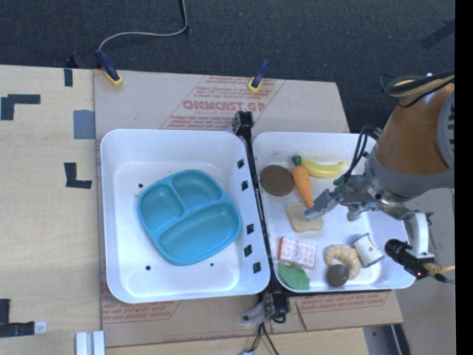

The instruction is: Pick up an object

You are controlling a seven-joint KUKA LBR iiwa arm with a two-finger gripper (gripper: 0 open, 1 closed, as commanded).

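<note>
My gripper hangs low in the right bin, just over the upper right edge of a flat beige slice. An orange carrot lies just up and left of it, beside a round brown cookie. A yellow banana rests behind the carrot. Toward the front lie a red and white packet, a green leaf piece, a tan croissant, a dark ball and a small white cup. Nothing shows as held.
The left bin holds a blue divided plate. A black divider runs between the bins. The arm's grey and orange body looms over the right bin's right side. Yellow clamps pin the cardboard at the back.
</note>
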